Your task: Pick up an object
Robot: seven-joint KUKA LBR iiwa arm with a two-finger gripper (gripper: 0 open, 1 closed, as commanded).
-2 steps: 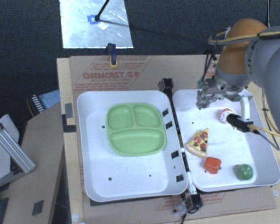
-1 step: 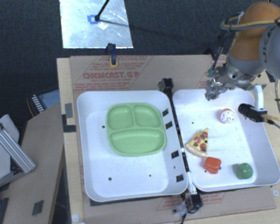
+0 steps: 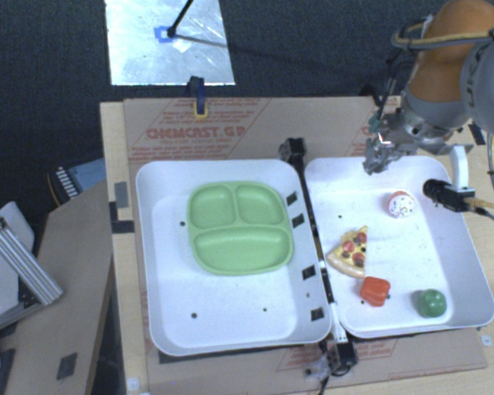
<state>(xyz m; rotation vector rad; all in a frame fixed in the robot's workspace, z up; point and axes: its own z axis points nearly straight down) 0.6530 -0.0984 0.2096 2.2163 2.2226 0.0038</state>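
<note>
Cardboard-topped desk [image 3: 226,123], two white bins. Nearest me in the right bin [image 3: 463,246]: green ball [image 3: 431,303] by the front rim, red block [image 3: 374,290], pizza slice toy [image 3: 351,251], then a white ball [image 3: 400,204]. My claw [image 3: 377,161] hovers over the far-left corner, carrying nothing; can't tell its state. Risk: the slice lies flat near the divider, so I'd probably slip. Middle has room.

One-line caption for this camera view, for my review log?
Hand hovers over the right bin's far edge; pizza slice, red piece, green piece and ball lie inside.
</note>
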